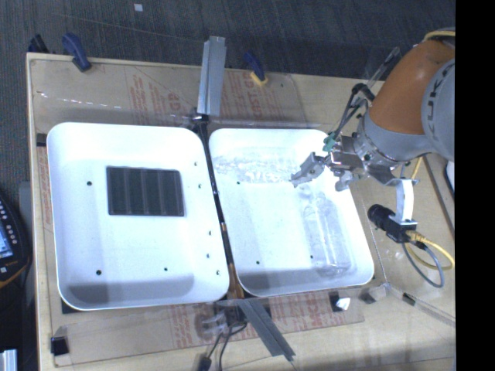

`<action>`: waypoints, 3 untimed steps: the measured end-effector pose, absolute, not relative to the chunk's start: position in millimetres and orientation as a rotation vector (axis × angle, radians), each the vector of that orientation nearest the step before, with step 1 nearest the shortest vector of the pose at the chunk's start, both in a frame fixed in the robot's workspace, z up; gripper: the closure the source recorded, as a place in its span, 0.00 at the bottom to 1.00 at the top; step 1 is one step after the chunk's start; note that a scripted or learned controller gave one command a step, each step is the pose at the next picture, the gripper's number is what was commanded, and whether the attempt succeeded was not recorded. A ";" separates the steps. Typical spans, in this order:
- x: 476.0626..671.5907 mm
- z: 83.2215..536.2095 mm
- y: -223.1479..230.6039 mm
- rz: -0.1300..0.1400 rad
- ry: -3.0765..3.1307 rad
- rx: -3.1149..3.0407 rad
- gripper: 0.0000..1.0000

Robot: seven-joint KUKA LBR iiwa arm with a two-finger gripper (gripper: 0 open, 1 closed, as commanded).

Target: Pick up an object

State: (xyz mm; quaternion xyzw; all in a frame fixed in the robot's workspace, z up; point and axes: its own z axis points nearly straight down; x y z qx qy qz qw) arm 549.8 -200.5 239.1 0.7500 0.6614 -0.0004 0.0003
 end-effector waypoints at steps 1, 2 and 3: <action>585.0 249.5 -189.8 -0.001 2.179 2.264 0.00; 549.4 164.9 -195.4 -0.003 2.352 2.089 0.00; 549.3 216.2 -182.4 0.000 1.944 2.467 0.00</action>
